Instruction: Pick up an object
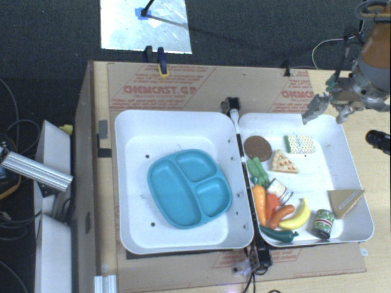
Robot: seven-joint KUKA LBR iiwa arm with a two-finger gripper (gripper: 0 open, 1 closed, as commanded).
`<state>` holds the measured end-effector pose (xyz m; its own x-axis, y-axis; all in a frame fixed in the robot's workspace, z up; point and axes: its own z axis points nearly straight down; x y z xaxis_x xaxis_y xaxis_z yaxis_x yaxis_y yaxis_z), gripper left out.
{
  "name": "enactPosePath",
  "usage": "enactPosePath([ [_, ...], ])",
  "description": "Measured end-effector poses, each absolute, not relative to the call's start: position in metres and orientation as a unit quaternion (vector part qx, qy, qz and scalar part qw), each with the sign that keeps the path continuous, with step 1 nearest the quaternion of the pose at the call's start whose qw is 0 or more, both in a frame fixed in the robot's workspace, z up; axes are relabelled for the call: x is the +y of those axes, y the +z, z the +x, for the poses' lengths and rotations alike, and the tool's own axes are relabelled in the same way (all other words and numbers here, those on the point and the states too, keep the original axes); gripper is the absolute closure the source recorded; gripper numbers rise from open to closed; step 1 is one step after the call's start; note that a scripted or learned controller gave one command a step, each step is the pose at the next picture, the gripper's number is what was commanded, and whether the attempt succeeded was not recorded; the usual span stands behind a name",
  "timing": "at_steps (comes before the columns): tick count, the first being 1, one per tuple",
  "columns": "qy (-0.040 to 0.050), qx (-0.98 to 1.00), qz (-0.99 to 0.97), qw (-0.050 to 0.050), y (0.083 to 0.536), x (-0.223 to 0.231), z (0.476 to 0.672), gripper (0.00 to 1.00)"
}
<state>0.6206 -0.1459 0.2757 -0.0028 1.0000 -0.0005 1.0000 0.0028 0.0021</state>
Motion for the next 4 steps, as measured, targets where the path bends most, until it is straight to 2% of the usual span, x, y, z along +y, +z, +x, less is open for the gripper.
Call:
enactPosePath([
  [1, -0.0002, 0.708, 0.707, 0.000, 0.181, -0.120, 0.578, 0.00],
  [2, 0.0004, 0.708, 0.707, 0.001, 0.084, -0.114, 0.584, 0.00],
  [3, -0.0108, 0.705, 0.709, -0.015, 0.082, -0.105, 0.638, 0.00],
  [4, 0.0001, 0.708, 0.707, 0.000, 0.084, -0.104, 0.598, 0.00],
])
